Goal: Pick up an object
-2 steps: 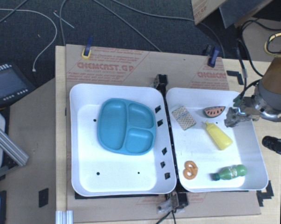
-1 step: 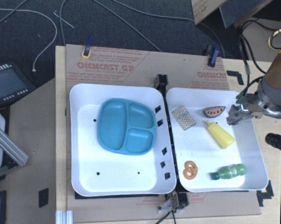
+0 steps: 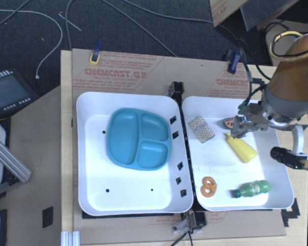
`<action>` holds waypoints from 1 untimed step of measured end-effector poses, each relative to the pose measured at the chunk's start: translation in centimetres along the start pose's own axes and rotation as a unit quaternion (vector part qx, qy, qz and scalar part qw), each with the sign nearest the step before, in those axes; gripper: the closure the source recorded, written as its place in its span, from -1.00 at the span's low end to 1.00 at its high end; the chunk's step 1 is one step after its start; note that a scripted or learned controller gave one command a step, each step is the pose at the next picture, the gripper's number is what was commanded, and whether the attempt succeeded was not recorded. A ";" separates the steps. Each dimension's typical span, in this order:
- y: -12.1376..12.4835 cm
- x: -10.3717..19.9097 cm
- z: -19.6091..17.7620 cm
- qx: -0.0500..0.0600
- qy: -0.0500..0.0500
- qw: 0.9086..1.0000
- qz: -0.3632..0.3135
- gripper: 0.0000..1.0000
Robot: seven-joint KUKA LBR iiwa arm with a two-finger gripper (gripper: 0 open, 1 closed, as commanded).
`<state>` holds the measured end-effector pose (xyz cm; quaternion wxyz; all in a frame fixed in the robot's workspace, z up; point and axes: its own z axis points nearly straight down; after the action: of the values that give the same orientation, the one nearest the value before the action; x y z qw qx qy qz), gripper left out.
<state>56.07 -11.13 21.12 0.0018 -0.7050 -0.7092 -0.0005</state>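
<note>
Low over the right bin [image 3: 278,204], the pincer [image 3: 237,129] hangs just above the upper end of a smooth yellow bottle-shaped piece [image 3: 242,149]; its state cannot be told. Coming in from the right, the grey arm [image 3: 290,95] bends down at the wrist. Nearby lie a flat speckled packet [image 3: 201,129], a tan pretzel [image 3: 208,186] and a glossy green bottle [image 3: 251,189]. A blue divided plate [image 3: 139,138] sits in the left bin [image 3: 91,158].

Red print runs across the brown protective sheet [image 3: 146,68] covering the tabletop, behind the two bins. The largest line reads roughly "CHEMCAST GP", and it repeats at the right, partly cut off by the arm. The smaller lines beneath are too fine to read.
</note>
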 end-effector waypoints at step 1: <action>-0.7 5.7 -1.3 0.000 0.000 1.000 -0.001 1.00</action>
<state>55.32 -5.42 22.48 0.0017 -0.7046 -0.7096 -0.0011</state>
